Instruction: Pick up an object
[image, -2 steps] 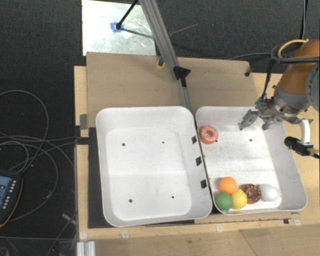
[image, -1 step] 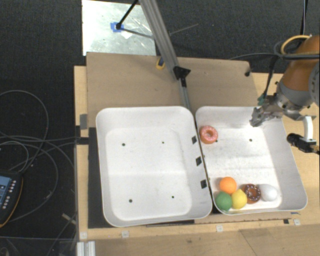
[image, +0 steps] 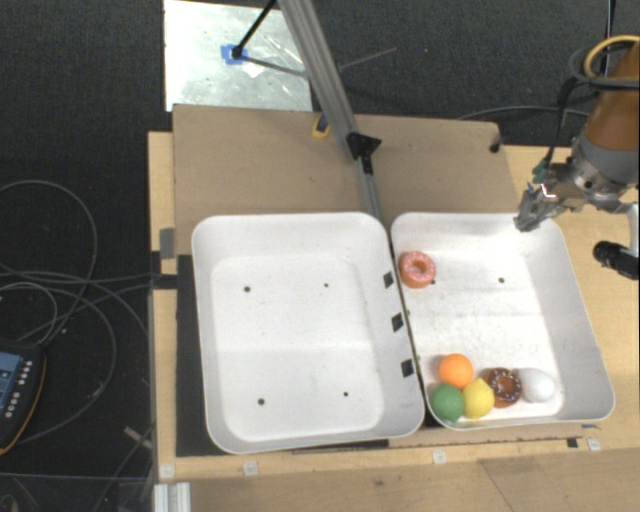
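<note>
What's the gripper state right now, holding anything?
Two-finger gripper: over the far right corner of the right white bin, nothing visible between its fingers; open or shut cannot be told.

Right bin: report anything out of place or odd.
Nothing spilled or damaged. A pink donut lies alone by the right bin's left wall, apart from the cluster in its near corner around the orange.

1 fixed camera, mounted high above bench, looking down at slant. Both white bins fully in frame: left bin, right bin, side by side near centre. Far enough back to take in dark floor and cables at left. Arm enters from right edge.
</note>
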